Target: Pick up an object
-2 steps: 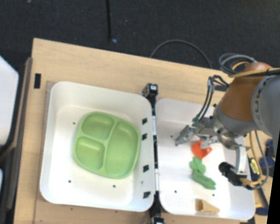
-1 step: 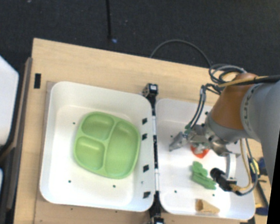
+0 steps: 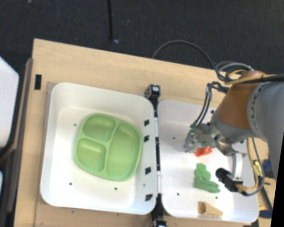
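Note:
In the right bin (image 3: pixel 172 194) my gripper (image 3: pixel 197 143) hangs low over the bin floor, under the arm's orange band. A small red-orange object (image 3: pixel 203 152) lies right beside the gripper's tip, partly hidden by it. A green leafy toy (image 3: pixel 205 179) lies a little nearer the front. A tan wedge (image 3: pixel 209 210) rests by the front wall. The arm's body hides the gripper's tip from above.
The left bin (image 3: pixel 53 176) holds a light green divided plate (image 3: pixel 109 146). A black divider with clips (image 3: pixel 153 149) runs between the bins. Cables and a black connector (image 3: pixel 227 179) hang at the arm's right side over the right bin.

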`<state>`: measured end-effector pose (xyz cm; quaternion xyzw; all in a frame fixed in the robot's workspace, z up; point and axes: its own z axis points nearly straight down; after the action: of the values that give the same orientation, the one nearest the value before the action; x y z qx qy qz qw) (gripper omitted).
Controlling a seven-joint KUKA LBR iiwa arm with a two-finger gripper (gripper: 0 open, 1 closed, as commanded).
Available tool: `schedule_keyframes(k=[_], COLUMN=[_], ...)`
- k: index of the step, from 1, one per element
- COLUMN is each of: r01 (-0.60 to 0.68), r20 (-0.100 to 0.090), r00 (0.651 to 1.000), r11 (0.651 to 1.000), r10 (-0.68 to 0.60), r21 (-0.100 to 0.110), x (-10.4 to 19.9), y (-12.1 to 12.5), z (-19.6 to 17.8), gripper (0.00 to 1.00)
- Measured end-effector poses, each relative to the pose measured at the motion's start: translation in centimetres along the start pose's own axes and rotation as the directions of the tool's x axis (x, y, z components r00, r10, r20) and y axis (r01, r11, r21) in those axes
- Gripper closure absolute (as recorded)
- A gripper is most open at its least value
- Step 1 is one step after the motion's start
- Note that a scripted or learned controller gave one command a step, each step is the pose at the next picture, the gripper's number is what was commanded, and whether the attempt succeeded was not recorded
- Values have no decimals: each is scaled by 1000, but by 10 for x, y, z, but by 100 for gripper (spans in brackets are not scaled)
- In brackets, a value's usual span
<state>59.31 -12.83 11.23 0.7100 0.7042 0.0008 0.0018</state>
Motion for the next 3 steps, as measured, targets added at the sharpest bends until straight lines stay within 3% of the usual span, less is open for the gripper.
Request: schedule_keyframes(k=[3], r01=[11], r20=[0], r00=[1000], r11=[1000], r10=[-11], r21=[-3], x=[-2], y=[2], z=[-155], gripper=[100])
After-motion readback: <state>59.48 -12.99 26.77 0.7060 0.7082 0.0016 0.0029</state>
